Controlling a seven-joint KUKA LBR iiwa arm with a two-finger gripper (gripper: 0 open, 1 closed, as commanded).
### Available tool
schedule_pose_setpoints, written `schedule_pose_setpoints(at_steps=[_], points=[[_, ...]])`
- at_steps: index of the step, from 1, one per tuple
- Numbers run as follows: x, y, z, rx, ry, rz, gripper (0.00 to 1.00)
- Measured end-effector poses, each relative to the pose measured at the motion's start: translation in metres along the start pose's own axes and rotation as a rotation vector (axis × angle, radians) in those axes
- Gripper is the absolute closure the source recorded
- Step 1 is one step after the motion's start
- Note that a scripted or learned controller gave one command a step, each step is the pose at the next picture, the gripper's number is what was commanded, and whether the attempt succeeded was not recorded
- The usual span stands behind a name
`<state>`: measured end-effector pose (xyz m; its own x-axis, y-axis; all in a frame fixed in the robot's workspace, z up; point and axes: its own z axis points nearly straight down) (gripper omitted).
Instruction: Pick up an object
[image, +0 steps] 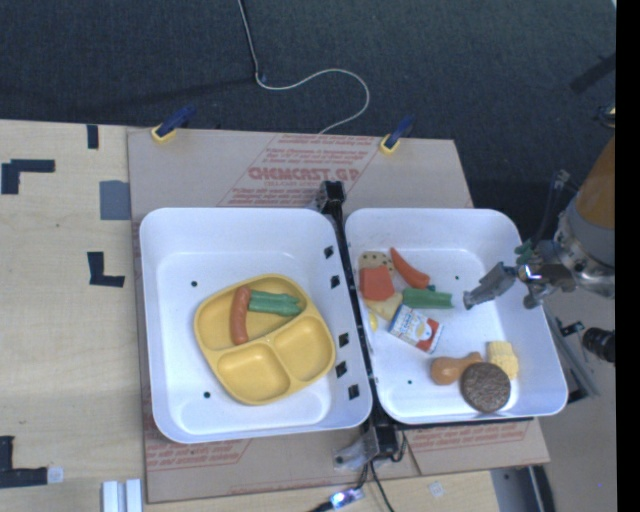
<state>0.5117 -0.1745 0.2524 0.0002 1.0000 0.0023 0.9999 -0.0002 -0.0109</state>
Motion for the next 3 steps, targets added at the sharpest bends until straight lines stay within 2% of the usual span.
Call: schedule_pose_setpoints(at_steps=[1,2,3], points=[[0.000,0.001,-0.003,-0.006,-0.001,-0.002,0.00],[-0.003,0.006,0.045,-0.002,-0.001,-0.001,0.00],[0.000,0.006,0.112,0.001,0.001,-0.002,0.00]])
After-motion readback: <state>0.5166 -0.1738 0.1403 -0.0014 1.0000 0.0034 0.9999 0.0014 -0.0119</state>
